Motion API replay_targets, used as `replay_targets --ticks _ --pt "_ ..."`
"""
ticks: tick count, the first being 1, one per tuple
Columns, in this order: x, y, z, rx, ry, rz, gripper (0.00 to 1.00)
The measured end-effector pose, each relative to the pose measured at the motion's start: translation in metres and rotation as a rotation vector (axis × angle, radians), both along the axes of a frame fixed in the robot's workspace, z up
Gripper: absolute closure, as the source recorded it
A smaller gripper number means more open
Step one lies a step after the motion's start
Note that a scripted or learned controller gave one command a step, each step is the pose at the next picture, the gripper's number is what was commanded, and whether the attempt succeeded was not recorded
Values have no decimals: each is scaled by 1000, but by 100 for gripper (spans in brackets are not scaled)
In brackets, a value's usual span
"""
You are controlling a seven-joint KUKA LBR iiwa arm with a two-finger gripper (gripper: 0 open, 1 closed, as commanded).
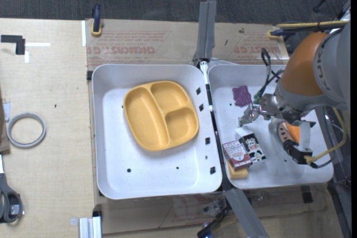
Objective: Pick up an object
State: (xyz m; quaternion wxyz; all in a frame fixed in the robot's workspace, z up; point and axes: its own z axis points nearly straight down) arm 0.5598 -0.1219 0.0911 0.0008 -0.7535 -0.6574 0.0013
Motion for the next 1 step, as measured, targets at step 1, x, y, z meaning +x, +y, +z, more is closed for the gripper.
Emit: replay_targets --ticks 1 --pt "-55 3 0 1 1 -311 0"
